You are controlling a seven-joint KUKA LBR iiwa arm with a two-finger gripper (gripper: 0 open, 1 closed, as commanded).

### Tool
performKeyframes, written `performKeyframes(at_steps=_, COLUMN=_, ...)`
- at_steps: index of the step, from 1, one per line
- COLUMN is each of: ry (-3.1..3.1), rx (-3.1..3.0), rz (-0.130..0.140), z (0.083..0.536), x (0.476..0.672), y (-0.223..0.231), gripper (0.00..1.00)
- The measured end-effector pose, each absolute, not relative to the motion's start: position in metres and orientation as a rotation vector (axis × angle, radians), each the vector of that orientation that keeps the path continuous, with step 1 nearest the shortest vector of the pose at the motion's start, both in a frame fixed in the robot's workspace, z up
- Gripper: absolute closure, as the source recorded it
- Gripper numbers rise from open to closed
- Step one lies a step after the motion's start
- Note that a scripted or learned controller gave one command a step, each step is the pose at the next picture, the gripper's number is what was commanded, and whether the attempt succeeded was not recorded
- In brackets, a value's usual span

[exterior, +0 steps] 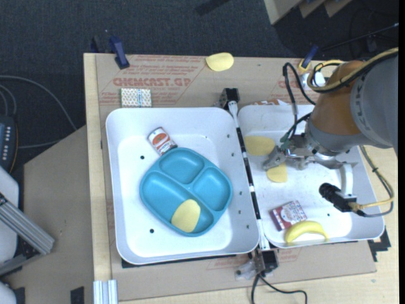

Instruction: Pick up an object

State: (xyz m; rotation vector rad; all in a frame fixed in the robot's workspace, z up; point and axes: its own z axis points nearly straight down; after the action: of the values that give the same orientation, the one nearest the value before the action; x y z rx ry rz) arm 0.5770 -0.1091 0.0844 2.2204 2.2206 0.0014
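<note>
in the left bin a blue divided plate carries a yellow piece, with a small red-and-white can just above it. in the right bin, the gripper sits low between two yellow pieces: a larger one to its upper left, a smaller one just below, the likelier target. whether it grasps anything cannot be told. a red packet and a banana lie nearer the front.

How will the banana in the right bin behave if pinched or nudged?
The banana looks curved and smooth, so it may pivot or slip under a pinch. It lies against the red packet near the right bin front wall, so a push would probably jam it there.
</note>
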Motion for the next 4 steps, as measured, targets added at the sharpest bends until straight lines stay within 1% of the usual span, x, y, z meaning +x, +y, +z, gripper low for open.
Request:
performKeyframes(at_steps=1, ry=2.22, rx=2.221, rz=0.002, z=0.085, x=0.581, y=-0.11, gripper=0.0)
performKeyframes(at_steps=2, ry=2.221, rx=2.219, rz=0.002, z=0.086, x=0.612, y=-0.096, gripper=0.0)
performKeyframes(at_steps=3, ry=2.223, rx=2.223, rz=-0.001, z=0.084, x=0.585, y=-0.096, gripper=0.0)
performKeyframes(at_steps=4, ry=2.221, rx=2.221, rz=0.001, z=0.084, x=0.59, y=-0.097, gripper=0.0)
